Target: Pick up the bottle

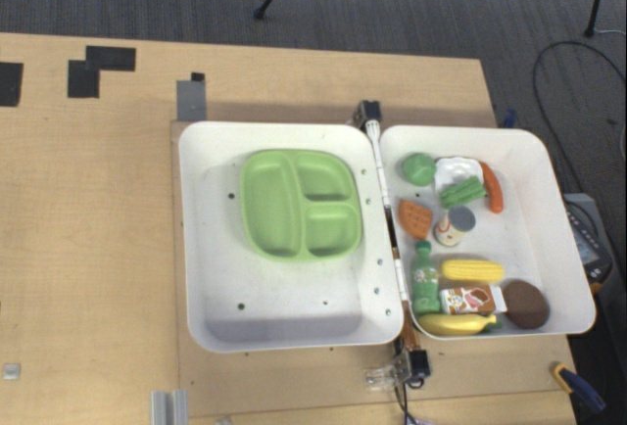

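A small green bottle (424, 280) lies in the right bin (549, 208), along its left wall near the front, cap end pointing toward the back. Around it are a yellow corn cob (472, 270), a small juice carton (471, 300) and a banana (457, 323).
The left bin (211, 306) holds a green divided plate (300, 204). The right bin also holds an orange waffle (415, 216), a green round item (417, 168), a white packet (457, 170), a carrot (492, 189), a small jar (453, 226) and a brown ball (525, 303).
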Controlling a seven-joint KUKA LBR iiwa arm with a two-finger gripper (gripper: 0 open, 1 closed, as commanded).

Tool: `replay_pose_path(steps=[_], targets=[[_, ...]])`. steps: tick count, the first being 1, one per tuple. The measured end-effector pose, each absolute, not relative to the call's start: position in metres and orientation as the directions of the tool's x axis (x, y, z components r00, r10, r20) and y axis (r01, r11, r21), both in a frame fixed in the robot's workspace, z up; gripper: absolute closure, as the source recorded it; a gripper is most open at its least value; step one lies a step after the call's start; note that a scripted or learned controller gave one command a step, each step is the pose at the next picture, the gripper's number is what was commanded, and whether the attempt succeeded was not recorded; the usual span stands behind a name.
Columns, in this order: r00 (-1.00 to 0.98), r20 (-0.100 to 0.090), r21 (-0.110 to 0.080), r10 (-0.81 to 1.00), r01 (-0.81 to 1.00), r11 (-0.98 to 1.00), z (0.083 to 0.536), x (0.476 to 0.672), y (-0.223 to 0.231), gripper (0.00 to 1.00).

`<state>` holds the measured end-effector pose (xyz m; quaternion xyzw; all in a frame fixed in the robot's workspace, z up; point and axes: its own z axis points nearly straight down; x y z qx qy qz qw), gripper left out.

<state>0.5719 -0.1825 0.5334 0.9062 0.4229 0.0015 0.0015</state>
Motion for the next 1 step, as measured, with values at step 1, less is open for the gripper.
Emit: replay_pose_path(steps=[1], targets=[[0.642, 0.001, 0.003, 0.767, 0.767, -0.642, 0.5329, 0.5720, -0.1821, 0.00]])
